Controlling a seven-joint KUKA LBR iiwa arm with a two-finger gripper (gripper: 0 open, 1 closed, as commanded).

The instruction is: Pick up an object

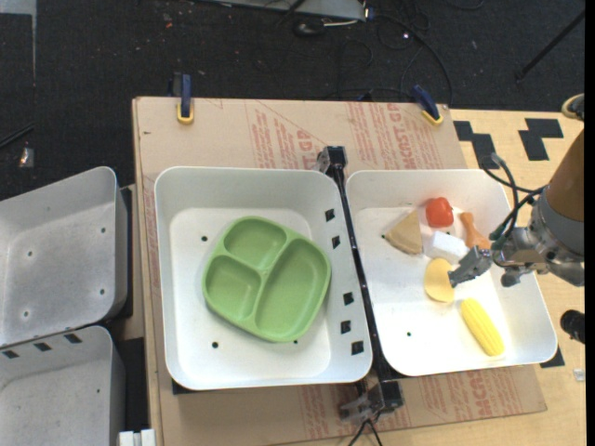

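The right bin (530, 342) holds small toy foods: a corn cob (482, 326) near its front, a yellow piece (438, 280), a tan wedge (405, 234), a white block (445, 245) and a tomato (439, 212), all likely light, hard, slick plastic, the corn best pinched across its middle. The gripper (468, 269) hangs just beside the yellow piece, above the corn; I cannot tell its spread, and nothing shows in its grasp.

Only lettering I can spot is the red print on the cardboard sheet (279, 124) under the bins, and it's upside down or mirrored from this angle, so I can't actually read the words. More of the same red print runs along the sheet's front edge, also too small to make out.
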